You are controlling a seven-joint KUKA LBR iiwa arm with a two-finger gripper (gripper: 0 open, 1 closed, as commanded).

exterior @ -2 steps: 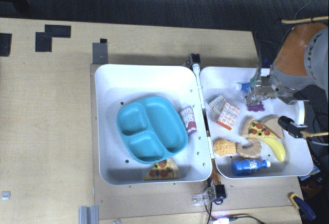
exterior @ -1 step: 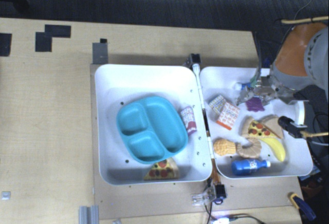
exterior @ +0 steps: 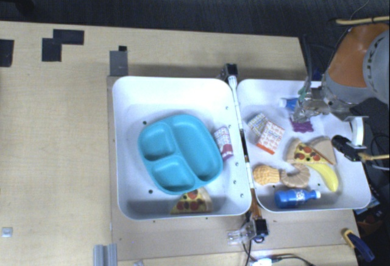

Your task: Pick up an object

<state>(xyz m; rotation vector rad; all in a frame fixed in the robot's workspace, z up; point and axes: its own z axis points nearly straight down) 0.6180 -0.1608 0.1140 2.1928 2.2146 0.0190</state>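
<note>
My gripper (exterior: 302,113) hangs low over the back of the right bin (exterior: 262,91), reaching in from the right. A small purple object (exterior: 303,127) lies just below its tip, touching or nearly touching it. A little blue-and-white item (exterior: 289,102) sits just left of the gripper. Further forward in this bin are a white-and-orange carton (exterior: 269,136), a smaller white box (exterior: 256,122), a pizza slice (exterior: 309,154), a yellow banana (exterior: 329,177), a corn cob (exterior: 265,174), a round tan cookie (exterior: 297,177) and a blue bottle (exterior: 295,197).
The left bin (exterior: 128,136) holds a blue divided plate (exterior: 180,152), a red-and-white can (exterior: 223,141) at the plate's right edge and another pizza slice (exterior: 192,201) at the front wall. A ridge (exterior: 239,130) separates the two bins.
</note>
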